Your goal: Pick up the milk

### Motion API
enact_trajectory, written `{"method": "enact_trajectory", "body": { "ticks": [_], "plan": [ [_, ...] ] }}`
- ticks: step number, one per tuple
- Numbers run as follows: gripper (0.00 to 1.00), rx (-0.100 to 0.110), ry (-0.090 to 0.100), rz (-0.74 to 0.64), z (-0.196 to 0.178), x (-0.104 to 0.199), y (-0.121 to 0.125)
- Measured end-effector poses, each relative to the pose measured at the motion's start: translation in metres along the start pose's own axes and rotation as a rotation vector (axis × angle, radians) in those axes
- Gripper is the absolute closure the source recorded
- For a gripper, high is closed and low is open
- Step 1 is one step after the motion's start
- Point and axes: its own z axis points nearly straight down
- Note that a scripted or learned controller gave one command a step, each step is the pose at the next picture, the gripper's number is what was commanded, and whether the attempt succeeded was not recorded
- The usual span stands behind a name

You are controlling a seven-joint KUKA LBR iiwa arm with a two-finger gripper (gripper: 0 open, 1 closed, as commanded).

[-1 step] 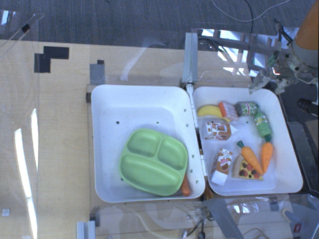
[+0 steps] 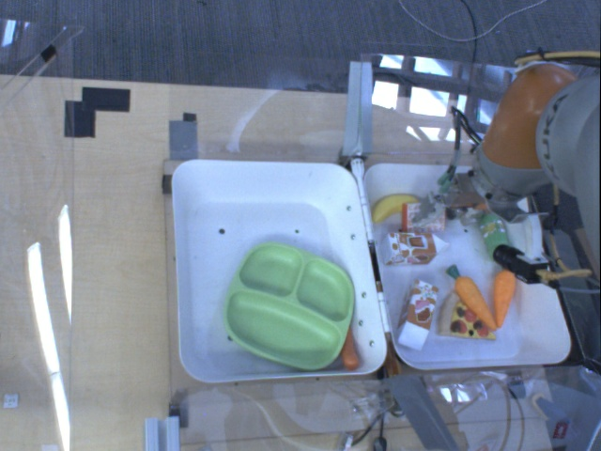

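At the near edge of the bench (image 2: 103, 252), the left bin (image 2: 202, 252) held a green divided plate (image 2: 289, 303), with a half-hidden carrot (image 2: 349, 353) poking out from under its near right rim.

In the right bin (image 2: 535, 341), the nearest things were a small orange-and-white box (image 2: 420, 306) and a pizza slice (image 2: 465, 322). A long carrot (image 2: 474, 299) lay slanted against the slice's far edge, and a short carrot (image 2: 503, 296) stood just to its right.

Farther in, the milk (image 2: 410, 247) – a white carton with brown patches – lay on its side close to the wall shared with the left bin, untouched and apart from the box in front of it. A green item (image 2: 493, 231), too blurred to name, sat toward the bin's right.

Beyond the milk, a banana (image 2: 394, 206) rested near the far left corner. The gripper (image 2: 441, 203) hung low just to the right of the banana and behind the carton – whether it was clenched or released could not be told. The grey arm (image 2: 563, 130) with its orange band (image 2: 526, 111) reached in from the far right.
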Motion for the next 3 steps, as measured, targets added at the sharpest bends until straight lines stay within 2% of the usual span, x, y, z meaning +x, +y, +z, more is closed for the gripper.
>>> {"method": "enact_trajectory", "body": {
  "ticks": [1,2,3],
  "plan": [
    [0.0,-0.006,0.0,0.01,0.023,0.042,-0.028],
    [1.0,-0.015,0.002,0.01,0.01,0.043,-0.025],
    [0.0,-0.014,0.002,0.01,0.01,0.043,-0.025]
  ]
}}
